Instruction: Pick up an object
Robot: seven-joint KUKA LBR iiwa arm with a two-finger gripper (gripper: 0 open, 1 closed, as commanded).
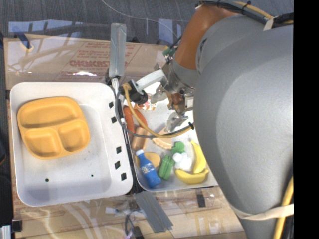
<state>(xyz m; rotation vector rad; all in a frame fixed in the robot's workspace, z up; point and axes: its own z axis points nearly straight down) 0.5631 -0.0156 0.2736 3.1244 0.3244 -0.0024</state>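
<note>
Camera view from above the bench: the grey arm [249, 118] is the largest thing, its orange band up near the top, and it covers much of the right bin [149, 183]. That bin is the landmark for what follows. Beside it on the left, touching along the shared rim, sits the left bin [65, 188], which holds an orange divided plate [52, 126] in its far half.

Above the far half of the right bin hangs the gripper [177, 118], its metal fingers pointing down toward the toys. Whether the jaws are spread or closed cannot be told from this angle, and nothing is visibly caught between them.

In the near corner of the right bin lies a cluster of toy food. A yellow banana [196, 169] curves along the arm's side. Next to it, toward the middle, is a green bottle [168, 164], then a blue bottle [147, 169] nearest the shared rim. Further back along that rim lies an orange carrot [130, 119].

These look like light, hollow, stiff plastic with smooth skins, so likely slippery. The banana seems the best candidate: grip across its narrow middle, where the sides are closest to parallel. The bottles would probably roll unless taken across the body.
</note>
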